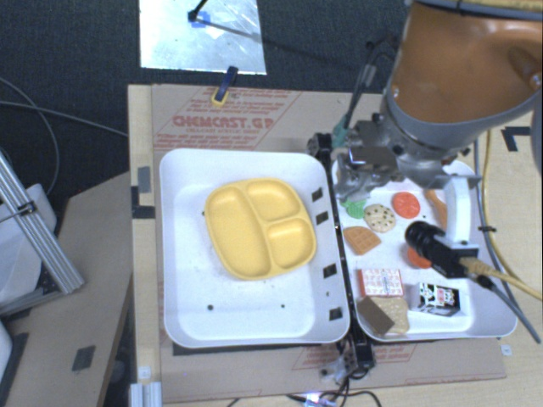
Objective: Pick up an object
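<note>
My gripper (361, 179) hangs low over the far left part of the right bin (496, 312), just above a green piece (353, 209). The big orange and grey arm hides much of that bin's far side. Near the gripper lie a red tomato slice (405, 203), a round cookie (380, 218) and an orange waffle piece (362, 241). Closer to the front are a pink-and-white box (380, 282), a tan cracker (389, 315) and a small black-and-white carton (439, 298). I see nothing between the fingers.
The left bin (182, 312) holds a yellow divided plate (259, 227). An orange piece (436, 202) lies at the right bin's far side and a red piece (419, 259) peeks out beside the wrist. Cardboard lies under both bins.
</note>
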You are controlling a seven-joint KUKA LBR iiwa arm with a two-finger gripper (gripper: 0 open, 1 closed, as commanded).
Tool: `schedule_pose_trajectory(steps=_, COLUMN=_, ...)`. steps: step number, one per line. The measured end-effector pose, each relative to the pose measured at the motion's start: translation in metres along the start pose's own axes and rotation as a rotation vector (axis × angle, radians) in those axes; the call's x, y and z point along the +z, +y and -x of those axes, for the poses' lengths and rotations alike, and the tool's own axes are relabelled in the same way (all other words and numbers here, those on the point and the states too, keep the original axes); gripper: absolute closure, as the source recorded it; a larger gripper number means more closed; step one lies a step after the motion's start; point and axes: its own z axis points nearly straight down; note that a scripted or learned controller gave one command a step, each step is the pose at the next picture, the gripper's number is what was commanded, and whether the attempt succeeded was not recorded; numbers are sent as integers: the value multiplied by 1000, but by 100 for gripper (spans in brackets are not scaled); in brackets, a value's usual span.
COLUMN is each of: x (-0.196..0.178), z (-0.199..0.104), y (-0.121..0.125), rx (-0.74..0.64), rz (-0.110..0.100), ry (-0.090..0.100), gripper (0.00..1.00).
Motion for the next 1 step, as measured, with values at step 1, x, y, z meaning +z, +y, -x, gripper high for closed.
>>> schedule_pose_trajectory(steps=1, x=21, z=-16, y=2, rx=-10, rz=1, ry=1, gripper=100)
